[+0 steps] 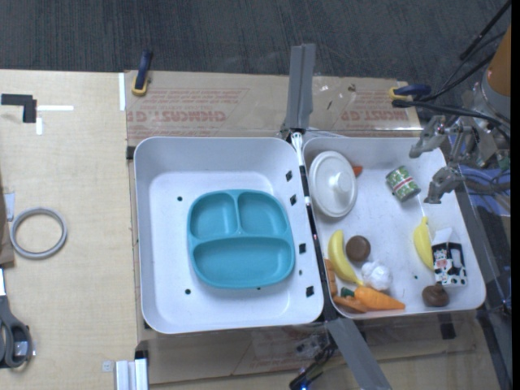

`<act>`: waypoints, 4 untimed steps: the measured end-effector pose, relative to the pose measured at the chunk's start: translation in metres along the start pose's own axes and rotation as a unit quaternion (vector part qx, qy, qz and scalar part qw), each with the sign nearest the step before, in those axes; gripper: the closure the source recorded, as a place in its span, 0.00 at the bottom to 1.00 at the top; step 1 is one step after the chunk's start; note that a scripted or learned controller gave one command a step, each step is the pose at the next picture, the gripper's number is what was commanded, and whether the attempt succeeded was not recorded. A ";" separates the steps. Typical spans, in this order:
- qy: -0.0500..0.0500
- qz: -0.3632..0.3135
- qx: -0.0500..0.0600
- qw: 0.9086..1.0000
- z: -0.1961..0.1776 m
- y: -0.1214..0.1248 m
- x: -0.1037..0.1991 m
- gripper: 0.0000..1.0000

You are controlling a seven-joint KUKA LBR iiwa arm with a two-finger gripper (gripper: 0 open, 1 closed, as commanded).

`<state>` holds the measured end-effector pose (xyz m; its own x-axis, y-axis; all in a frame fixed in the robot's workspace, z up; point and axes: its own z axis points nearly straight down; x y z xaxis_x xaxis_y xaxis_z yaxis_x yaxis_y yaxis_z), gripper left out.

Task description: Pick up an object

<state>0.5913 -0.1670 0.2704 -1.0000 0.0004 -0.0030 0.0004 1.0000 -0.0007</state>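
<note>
Green can (402,182) lying in the right bin (476,295), upper right of frame, beside the gripper (434,162).
Hovering at the bin's upper right edge, fingers spread apart and gripping nothing; sitting in the left bin (154,242), a teal divided plate (241,238); crowding the right bin, white bowl (334,184), bananas (423,244), carrot (378,300).

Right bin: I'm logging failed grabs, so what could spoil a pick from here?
1. The carrot, white ball and banana lie bunched together, so the claw may nudge neighbours.
2. The milk carton sits against the bin wall, leaving little finger room.
</note>
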 end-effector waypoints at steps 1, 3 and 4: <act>-0.001 0.044 0.000 0.999 0.078 -0.014 -0.056 0.00; 0.001 0.129 0.000 0.992 0.178 -0.055 0.063 0.00; -0.001 0.127 0.001 0.992 0.168 -0.054 0.061 1.00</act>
<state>0.5309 -0.2207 0.1018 -0.9677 0.2519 -0.0050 0.2520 0.9677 -0.0009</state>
